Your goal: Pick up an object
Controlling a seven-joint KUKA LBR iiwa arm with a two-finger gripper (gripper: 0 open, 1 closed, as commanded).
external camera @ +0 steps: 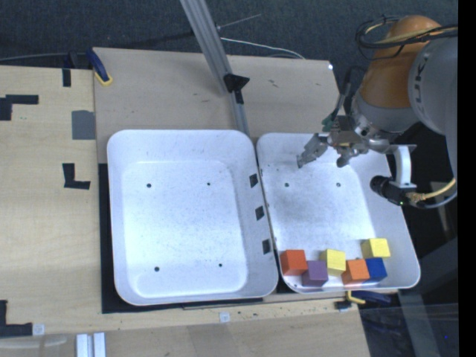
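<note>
Camera view: gripper (325,155) is positioned over the far end of the right bin (312,199), fingers spread apart with nothing between them. Coloured blocks (335,262) lie clustered along the bin's near edge, well apart from the gripper.

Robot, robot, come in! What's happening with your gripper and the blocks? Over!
Gripper open, holding nothing, over right bin's far end. Blocks clustered at near end, untouched. Nothing between them.

No words, numbers or brand marks can be read anywhere. The grey arm (439,73) bears faint dark lettering on its side, but it is too blurred to make out. The black tape pieces (71,175) on the table (44,222) carry no writing.
</note>
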